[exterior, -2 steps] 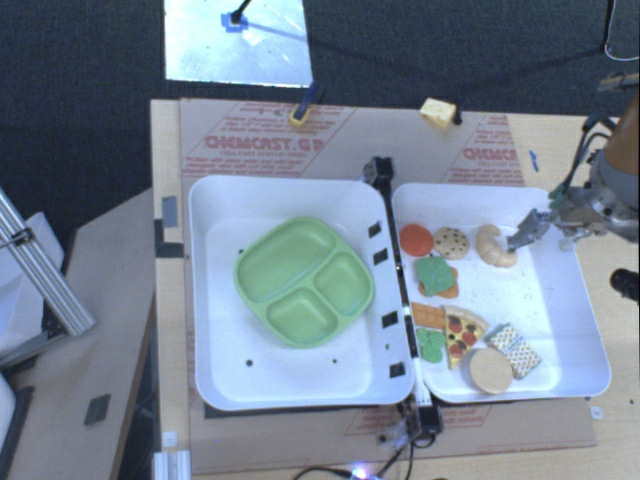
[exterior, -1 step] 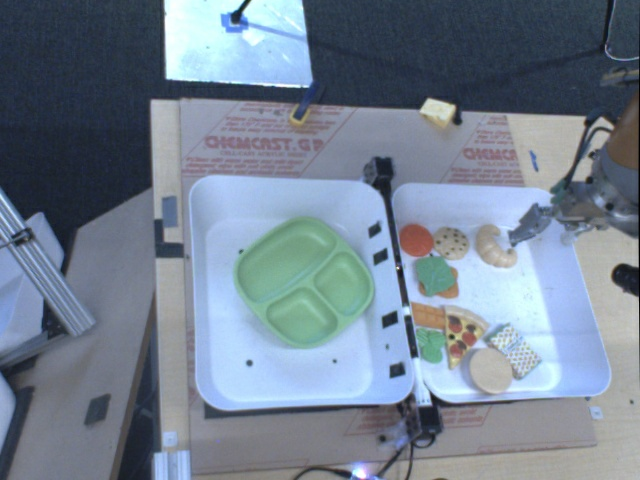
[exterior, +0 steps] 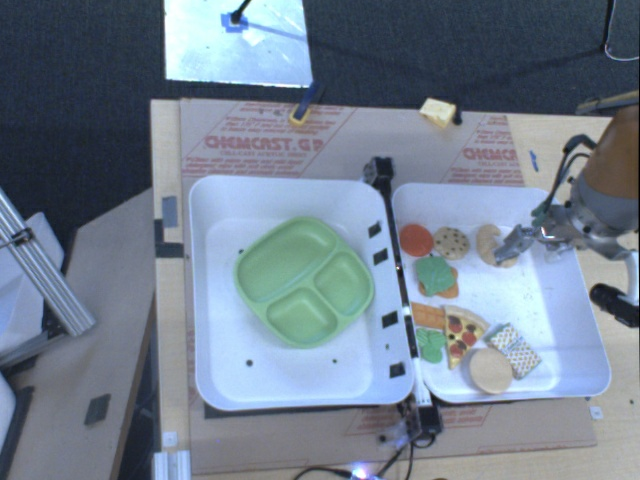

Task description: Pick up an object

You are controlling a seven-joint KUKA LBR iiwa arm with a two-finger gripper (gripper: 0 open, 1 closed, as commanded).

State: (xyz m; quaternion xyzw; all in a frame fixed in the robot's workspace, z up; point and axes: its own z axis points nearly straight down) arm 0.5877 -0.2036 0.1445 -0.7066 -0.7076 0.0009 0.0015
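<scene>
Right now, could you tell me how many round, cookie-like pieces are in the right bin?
3: a chocolate-chip cookie beside the red disc, a tan one at the gripper, a plain one at the front.

- The arm (exterior: 612, 173) enters from the right edge of the frame, in its upper-right part, grey with an orange-brown section showing above the wrist.
- The wrist slants down and leftward, toward the middle right of the frame.
- The gripper (exterior: 515, 243) sits at the arm's left end, its metal tips pointing left and slightly down.
- The tips are too small and blurred to read.
</scene>
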